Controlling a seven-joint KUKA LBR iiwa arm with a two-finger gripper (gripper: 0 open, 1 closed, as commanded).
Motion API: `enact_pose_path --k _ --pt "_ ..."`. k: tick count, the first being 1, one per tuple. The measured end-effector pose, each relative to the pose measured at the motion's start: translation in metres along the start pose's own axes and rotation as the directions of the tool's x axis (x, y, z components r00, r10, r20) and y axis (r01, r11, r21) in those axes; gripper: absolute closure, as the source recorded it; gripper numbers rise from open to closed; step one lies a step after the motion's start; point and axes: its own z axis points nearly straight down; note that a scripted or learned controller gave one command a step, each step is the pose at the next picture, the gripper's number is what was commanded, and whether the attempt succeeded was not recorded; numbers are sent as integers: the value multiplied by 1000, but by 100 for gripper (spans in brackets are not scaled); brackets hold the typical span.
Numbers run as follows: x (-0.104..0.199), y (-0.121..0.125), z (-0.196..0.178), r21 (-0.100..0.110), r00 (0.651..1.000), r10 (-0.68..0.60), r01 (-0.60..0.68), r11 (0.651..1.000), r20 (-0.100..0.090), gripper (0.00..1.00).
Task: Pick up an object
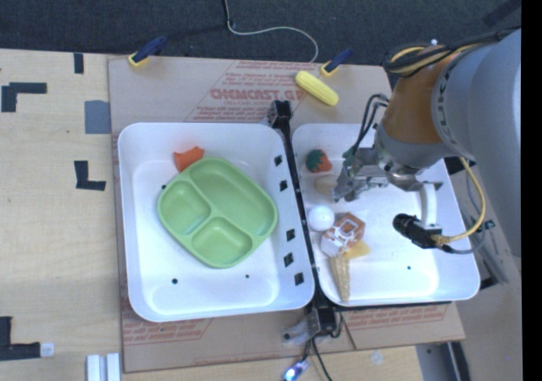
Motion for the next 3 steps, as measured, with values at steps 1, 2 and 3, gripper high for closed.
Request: enact_pose_path --k 1,2,3 --pt "0 0 -9 2 1000 0 0 1000 -1 100" --pt "1 0 -18 3 1000 -1 1 1000 -1 100" --pt "1 -1 -18 3 1000 -1 1 1000 -1 0"
